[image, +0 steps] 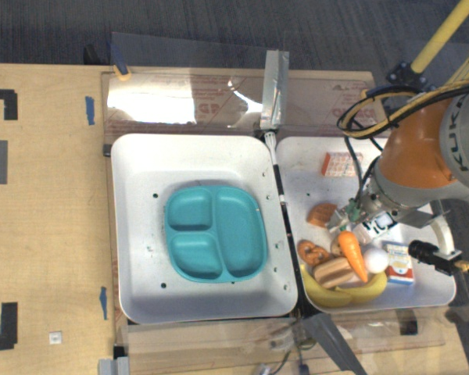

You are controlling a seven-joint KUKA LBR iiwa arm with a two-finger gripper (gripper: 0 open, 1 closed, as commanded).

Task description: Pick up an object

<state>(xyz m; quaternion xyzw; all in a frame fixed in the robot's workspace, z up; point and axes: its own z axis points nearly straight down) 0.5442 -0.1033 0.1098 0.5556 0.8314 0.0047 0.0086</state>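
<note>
Over the right bin we see the arm reaching in from the right, its hand low among the clutter, just above the carrot; we cannot tell how the hand is set. Near the front wall of that bin lie a banana, a hot dog bun resting on it, a pretzel just left of the bun, and a white egg touching the carrot's right side. A brown piece sits left of the hand, a small carton lies to the right of the egg, and a red-printed packet lies near the back. Across the divider, the left bin holds a teal tray with three compartments. Both bins rest on the tabletop.
</note>
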